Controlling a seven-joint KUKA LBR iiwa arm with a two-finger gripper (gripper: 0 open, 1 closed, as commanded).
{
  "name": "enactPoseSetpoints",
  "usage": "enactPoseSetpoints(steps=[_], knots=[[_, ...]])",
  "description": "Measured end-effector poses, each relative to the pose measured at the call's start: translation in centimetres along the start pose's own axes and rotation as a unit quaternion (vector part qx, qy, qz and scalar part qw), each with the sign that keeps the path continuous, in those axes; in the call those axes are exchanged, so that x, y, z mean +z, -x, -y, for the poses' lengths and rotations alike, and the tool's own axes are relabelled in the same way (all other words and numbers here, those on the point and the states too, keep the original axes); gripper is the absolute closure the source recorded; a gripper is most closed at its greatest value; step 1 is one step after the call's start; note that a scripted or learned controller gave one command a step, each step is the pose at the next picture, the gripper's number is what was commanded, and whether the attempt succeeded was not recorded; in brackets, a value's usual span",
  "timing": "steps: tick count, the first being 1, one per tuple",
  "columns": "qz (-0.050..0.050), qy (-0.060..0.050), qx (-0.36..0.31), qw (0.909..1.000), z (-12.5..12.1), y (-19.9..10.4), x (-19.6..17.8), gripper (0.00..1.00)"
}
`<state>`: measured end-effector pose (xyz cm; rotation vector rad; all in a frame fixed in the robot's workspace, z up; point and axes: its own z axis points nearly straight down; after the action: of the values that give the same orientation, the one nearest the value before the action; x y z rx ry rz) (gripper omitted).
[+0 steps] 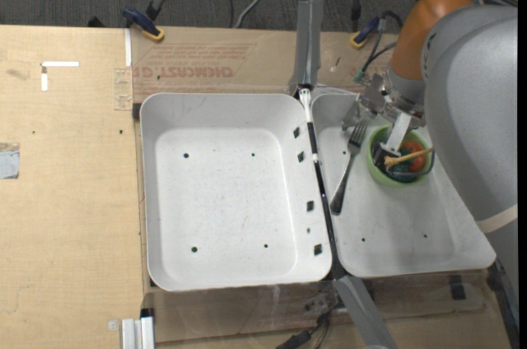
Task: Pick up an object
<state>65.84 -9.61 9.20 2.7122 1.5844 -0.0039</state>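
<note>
A grey metal fork (345, 172) lies slantwise in the right bin (412, 248), tines toward the far wall and handle end by the divider. Beside it to the right stands a small green bowl (380, 169) with red, orange and yellow bits inside. My gripper (387, 114) hangs over the bin's far end, right above the fork's tines and the bowl's far rim. The grey arm with its orange band covers the bin's right side. Nothing can be seen held.
The left bin (226, 273) sits next to the right one, and a dark divider strip (317, 174) runs between them. Cardboard (206, 63) lies behind the bins with blue-and-yellow clamps (144, 22) on the bench edge. Bare wooden bench (66, 174) extends to the left.
</note>
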Motion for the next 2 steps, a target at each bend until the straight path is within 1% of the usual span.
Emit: enactPoseSetpoints(steps=[1, 2], knots=[[0.0, -0.001, 0.144, 0.9896, 4.6, 3.6, 0.0, 0.0], [-0.008, 0.008, 0.231, 0.9729, 10.0, 17.4, -0.5, 0.0]])
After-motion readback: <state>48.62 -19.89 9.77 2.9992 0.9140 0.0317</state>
